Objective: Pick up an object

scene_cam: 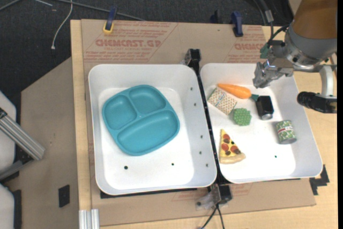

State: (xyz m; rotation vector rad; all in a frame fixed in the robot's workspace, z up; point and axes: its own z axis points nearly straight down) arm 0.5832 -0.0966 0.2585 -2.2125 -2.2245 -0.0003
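My tool (262, 80) hung over the right bin (305, 166), just above the carrot (234, 90) and black block (264, 106); whether its fingers gripped anything, I could not tell. A teal plate (140, 119) filled the left bin (102, 169).

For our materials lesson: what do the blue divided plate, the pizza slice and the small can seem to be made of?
Blue divided plate: likely moulded plastic, with an even colour and a soft sheen.
Pizza slice: probably a plastic or rubber toy, its flat colours looking painted.
Small can: possibly metal or plastic under a printed green label; too small to tell.
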